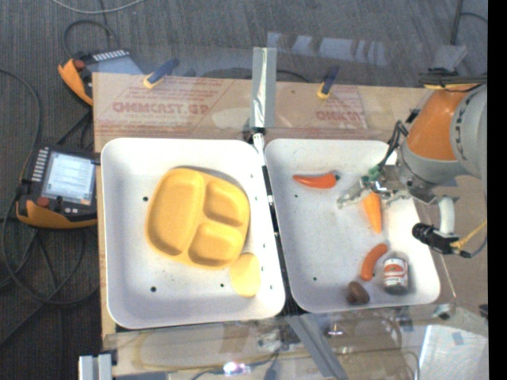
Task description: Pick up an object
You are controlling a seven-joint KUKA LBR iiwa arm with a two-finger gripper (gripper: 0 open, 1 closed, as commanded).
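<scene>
A: Where was the gripper (354,194)?

B: Over the right bin (317,244), upper right area. Its fingers stood spread apart with nothing between them, tips just beside the carrot (373,213).

A: And the other objects in that bin?

B: A red-orange pepper (316,180) lay near the top left. A sausage (372,261), a small can (394,272) and a dark brown lump (358,292) sat close together at the lower right.

A: The left bin (127,283)?

B: It carried a yellow divided tray (200,216), with a pale yellow piece (245,275) touching the tray's lower right corner.
</scene>
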